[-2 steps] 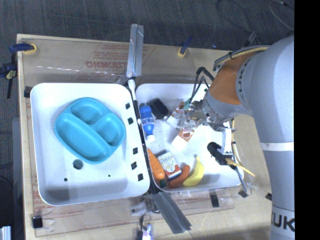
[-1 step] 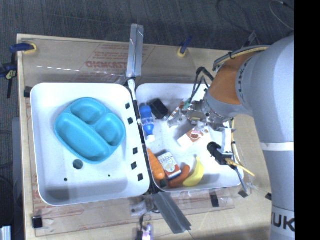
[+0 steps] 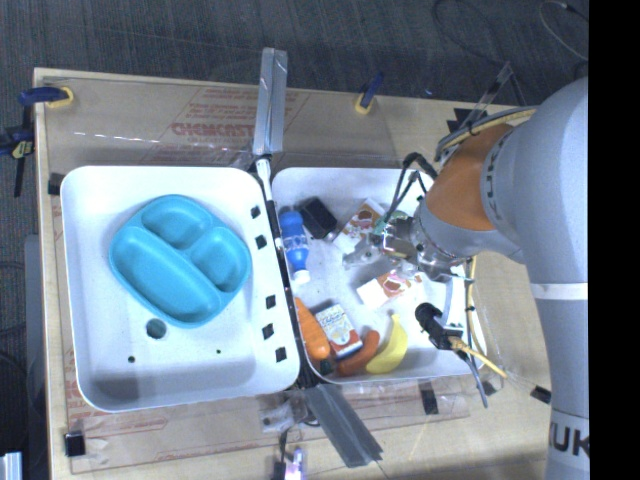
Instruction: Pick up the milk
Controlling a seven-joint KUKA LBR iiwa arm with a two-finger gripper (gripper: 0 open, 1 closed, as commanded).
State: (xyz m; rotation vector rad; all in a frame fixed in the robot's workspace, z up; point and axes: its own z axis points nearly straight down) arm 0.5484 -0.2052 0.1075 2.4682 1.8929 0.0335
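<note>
In the right bin (image 3: 340,183), a small white carton with a printed label (image 3: 337,325) lies near the front, between a carrot and a banana; it looks like the milk. My gripper (image 3: 372,242) hangs low over the bin's middle, reaching in from the right, above and to the right of that carton and apart from it. Just under and beside the gripper lie a red-and-white packet (image 3: 362,216) and a white-and-red pack (image 3: 386,286). I see nothing clearly held between the fingers.
A blue bottle (image 3: 291,236) and a black item (image 3: 318,216) lie at the right bin's left side. An orange carrot (image 3: 311,335), a red sausage (image 3: 358,356) and a banana (image 3: 392,348) crowd its front. The left bin (image 3: 100,368) holds a blue divided plate (image 3: 180,258).
</note>
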